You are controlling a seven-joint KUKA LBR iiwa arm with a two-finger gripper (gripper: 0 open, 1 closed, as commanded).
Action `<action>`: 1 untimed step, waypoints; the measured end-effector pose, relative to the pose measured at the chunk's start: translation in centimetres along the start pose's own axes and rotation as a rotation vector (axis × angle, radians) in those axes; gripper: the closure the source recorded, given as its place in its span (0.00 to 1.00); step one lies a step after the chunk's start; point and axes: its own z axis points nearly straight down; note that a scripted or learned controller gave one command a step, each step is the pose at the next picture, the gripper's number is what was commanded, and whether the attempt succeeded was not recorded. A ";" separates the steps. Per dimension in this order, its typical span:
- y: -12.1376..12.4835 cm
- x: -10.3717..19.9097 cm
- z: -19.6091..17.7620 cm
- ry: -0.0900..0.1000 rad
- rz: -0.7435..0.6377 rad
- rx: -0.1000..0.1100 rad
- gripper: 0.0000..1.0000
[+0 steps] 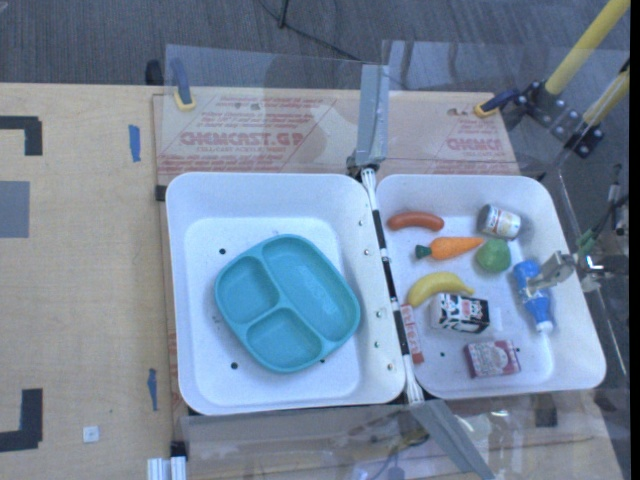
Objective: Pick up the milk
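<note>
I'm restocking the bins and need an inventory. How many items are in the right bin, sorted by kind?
Play food: 4, the sausage, carrot, banana and a green fruit
Cartons and boxes: 2, the milk and a red box
Cans: 1, the can
Bottles: 1, the blue bottle
Total: 8

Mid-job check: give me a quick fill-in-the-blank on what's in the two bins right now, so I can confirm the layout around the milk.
1. The milk carton lies in the ______ bin.
2. The fruit just above the milk carton is a ______.
3. The left bin holds a teal divided ______.
4. The carrot lies between the sausage above it and the ______ below it.

Missing words: right; banana; plate; banana
</note>
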 end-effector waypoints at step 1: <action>4.6 3.5 -3.4 -0.002 0.072 -0.003 0.00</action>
